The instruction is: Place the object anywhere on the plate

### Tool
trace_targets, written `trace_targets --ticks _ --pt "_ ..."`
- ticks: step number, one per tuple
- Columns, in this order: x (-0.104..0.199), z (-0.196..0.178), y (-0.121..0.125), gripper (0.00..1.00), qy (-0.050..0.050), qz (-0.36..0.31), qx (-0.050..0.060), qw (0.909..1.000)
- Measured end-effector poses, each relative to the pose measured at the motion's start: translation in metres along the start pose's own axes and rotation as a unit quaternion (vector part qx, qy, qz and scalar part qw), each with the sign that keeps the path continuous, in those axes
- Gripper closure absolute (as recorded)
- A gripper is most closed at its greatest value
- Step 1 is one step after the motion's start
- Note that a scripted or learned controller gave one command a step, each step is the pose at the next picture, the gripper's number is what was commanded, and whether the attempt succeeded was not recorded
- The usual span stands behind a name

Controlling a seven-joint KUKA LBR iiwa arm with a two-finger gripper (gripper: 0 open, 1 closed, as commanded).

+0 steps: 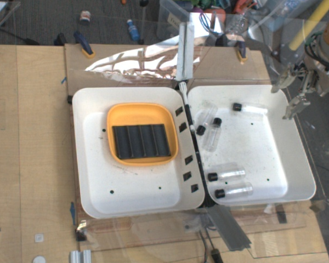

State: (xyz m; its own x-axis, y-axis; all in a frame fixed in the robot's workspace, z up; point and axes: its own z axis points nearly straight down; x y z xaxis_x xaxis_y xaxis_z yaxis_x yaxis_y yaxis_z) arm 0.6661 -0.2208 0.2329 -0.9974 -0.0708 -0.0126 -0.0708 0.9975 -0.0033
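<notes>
Over the far right corner of the right bin [294, 174], the gripper [296, 101] hangs at the end of the arm, above the rim and not down among the contents; whether it is released or clenched cannot be told from this slanted view, and nothing can be seen held in it. Across the divider, in the left bin [93, 193], the orange plate [142, 110] sits near the middle, and a black ridged block [141, 140] lies flat on it, well inside the rim, its long axis running left to right. If that block is the object meant, the placing looks already done and the arm stands well apart from it. Loose in the right bin lie several clear vials with black caps: one vial near the far wall [247, 108], a pair by the divider [210, 126], and two more at the near side [228, 175]. Should one of these be the target, it lies to the camera's left of the gripper and lower, roughly left-to-right in axis, with the plate farther left again beyond the divider.
</notes>
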Motion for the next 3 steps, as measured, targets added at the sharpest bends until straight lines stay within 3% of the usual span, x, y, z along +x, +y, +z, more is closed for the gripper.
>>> trace_targets --ticks 1,2,3 --pt "-0.004 0.007 0.03 0.0 0.003 -0.088 -0.002 0.9961" --pt "-0.005 0.001 0.024 0.0 0.0 -0.104 -0.001 0.9946" --pt "-0.005 -0.004 0.03 0.0 0.0 -0.208 -0.001 0.978"
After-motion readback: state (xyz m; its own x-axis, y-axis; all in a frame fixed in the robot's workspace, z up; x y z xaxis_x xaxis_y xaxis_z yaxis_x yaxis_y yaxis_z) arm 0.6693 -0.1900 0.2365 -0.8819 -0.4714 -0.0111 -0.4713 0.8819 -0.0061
